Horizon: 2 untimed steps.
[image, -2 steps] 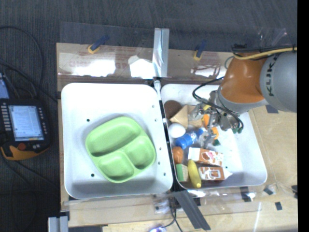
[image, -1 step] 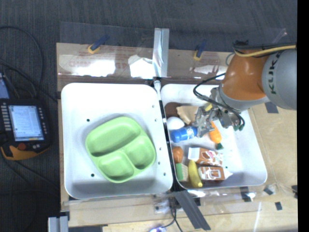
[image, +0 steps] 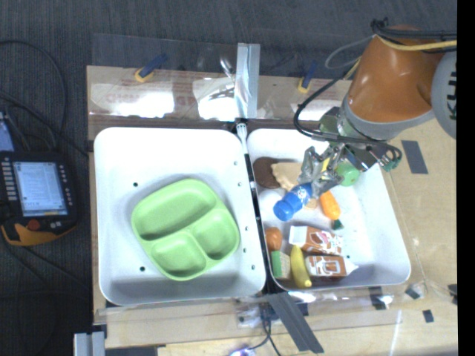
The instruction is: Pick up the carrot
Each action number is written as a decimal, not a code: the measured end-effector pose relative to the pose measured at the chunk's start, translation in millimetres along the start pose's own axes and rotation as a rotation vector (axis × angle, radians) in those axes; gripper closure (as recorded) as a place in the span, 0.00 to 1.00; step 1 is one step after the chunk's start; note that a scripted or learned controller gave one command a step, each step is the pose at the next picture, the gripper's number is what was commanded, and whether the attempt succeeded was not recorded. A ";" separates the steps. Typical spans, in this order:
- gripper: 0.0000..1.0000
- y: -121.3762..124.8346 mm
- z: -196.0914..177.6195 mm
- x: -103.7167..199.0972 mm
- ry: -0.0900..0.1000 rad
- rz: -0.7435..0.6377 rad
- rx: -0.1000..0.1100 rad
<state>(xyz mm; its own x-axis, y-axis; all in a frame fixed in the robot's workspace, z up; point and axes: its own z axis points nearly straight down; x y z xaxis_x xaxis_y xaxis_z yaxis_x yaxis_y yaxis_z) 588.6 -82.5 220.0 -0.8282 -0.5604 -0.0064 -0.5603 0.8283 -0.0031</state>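
Carrot [image: 331, 207]: an orange piece with a green tip, lying in the right bin [image: 386, 221], right of centre in the frame, just right of the blue bottle [image: 292, 202].
Gripper [image: 318, 170]: poised above the carrot's upper end; whether the claw is open or closed cannot be told, and nothing is seen held in it.
Step in hand: the descent onto the carrot is judged to be under way.
Advice: the claw is best centred lower right, clear of the bottle.
Risk: the bottle may be nudged or caught instead.

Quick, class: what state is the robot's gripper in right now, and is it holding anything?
Gripper: cannot be told whether open or closed; it sits low in the right bin, just above the carrot and blue bottle.
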 end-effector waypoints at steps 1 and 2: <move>1.00 2.7 95.0 64.0 -0.023 -0.042 0.023; 1.00 40.7 -37.5 70.7 -0.004 -0.131 0.006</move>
<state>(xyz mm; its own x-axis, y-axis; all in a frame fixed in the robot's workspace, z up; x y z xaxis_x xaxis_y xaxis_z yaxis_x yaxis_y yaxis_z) 507.0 -88.4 256.9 -0.7479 -0.6637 -0.0100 -0.6636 0.7480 -0.0102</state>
